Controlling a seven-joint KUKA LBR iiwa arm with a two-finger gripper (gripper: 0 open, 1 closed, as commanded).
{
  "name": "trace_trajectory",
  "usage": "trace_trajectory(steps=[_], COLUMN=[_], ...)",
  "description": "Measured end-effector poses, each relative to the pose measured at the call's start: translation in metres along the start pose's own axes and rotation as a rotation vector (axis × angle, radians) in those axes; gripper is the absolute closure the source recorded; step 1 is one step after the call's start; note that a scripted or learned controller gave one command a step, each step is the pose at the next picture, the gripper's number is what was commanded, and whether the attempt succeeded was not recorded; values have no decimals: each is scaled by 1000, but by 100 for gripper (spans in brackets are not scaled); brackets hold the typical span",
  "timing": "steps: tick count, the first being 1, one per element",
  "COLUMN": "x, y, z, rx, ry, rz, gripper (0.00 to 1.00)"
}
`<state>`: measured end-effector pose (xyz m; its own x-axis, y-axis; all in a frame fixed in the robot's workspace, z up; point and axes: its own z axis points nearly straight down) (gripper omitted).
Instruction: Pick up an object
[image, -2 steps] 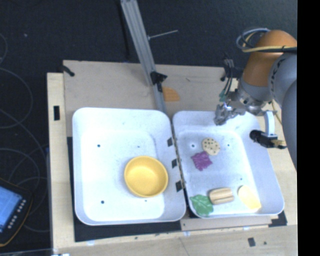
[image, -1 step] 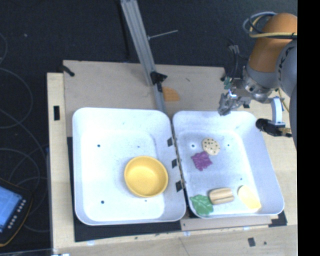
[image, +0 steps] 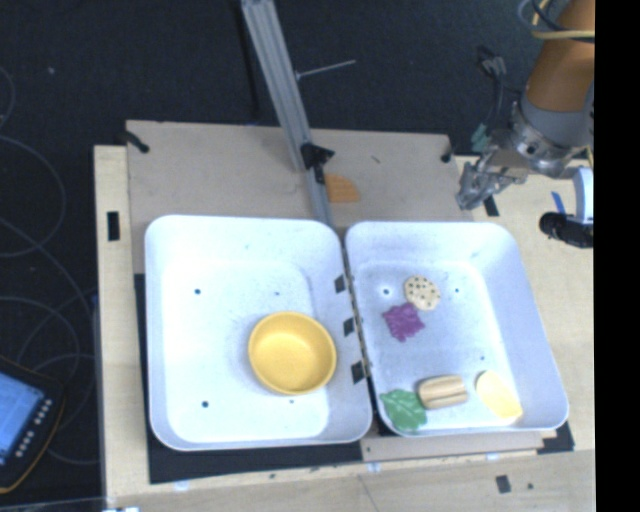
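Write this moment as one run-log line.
gripper: above right bin's far rim | carrying nothing | yellow bowl: left bin

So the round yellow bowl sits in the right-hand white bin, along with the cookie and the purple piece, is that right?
Not quite. The camera view shows the round yellow bowl in the left-hand white bin. The speckled cookie and the purple piece do lie in the right-hand white bin.

The grey arm (image: 555, 90) reaches in from the right, its gripper (image: 478, 192) pointing downward.
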<state>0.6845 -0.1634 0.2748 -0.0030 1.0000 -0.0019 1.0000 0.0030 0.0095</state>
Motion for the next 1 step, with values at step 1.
trace_trajectory(steps=[1], x=[48], y=[-22], z=[14], rx=[10], ry=[1], rz=[-1], gripper=[100])
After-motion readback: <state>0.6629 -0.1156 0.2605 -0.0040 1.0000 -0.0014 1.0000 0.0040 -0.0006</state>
